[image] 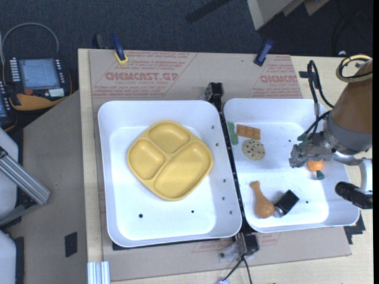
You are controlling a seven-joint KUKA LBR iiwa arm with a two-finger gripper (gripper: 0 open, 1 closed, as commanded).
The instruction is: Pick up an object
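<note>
1. Camera view puts your gripper (303,157) low in the right bin (278,114), touching a small orange piece (315,165); whether it grips, you cannot tell.
2. Expect that piece to be light, rigid and slippery; pinch across its middle.
3. Right bin also holds a cookie (253,150), wafer (248,131), drumstick (261,199) and black block (286,201); the left bin (118,158) holds a yellow divided plate (170,159).
</note>
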